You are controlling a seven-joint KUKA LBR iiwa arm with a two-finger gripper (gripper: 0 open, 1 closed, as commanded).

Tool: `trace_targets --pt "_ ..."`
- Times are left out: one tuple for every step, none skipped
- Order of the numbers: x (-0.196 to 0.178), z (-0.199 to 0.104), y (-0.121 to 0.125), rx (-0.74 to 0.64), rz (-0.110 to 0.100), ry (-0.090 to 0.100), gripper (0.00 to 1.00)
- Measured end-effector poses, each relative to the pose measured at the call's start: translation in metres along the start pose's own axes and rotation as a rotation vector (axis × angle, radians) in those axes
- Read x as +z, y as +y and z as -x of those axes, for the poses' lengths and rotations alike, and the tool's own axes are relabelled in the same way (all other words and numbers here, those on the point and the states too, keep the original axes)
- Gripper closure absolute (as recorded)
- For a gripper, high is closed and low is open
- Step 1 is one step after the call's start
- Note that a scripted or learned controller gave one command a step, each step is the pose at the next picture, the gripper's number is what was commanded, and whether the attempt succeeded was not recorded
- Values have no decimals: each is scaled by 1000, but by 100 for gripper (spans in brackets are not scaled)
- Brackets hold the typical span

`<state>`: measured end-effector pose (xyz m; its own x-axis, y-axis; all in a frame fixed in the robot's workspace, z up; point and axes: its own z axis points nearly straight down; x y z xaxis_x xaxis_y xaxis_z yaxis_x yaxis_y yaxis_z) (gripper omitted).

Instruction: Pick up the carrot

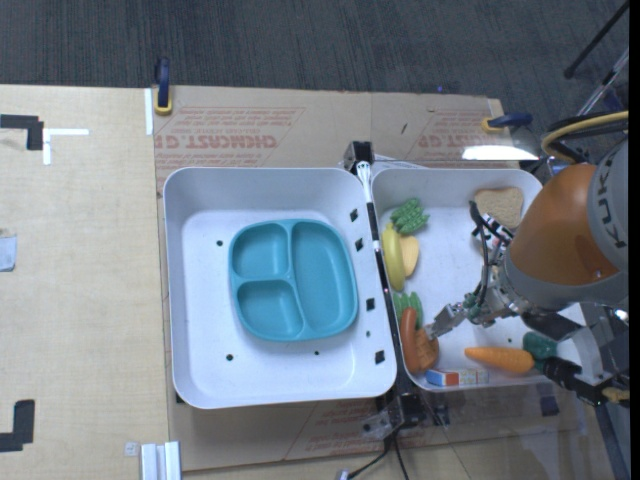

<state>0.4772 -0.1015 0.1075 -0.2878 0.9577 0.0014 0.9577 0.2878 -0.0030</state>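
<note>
One long orange plastic carrot (500, 359) lies sideways just right of the metal two-finger gripper (440, 322), whose state I cannot tell.

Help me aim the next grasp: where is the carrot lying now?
The carrot lies near the front edge of the right bin, right of the gripper and above a small box.
</note>
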Motion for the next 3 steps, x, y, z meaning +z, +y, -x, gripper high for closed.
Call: trace_targets --pt "-67 84 -24 148 4 -4 0" --pt "5 90 -26 -136 3 -2 0" --pt "16 26 -6 -163 3 -2 0"
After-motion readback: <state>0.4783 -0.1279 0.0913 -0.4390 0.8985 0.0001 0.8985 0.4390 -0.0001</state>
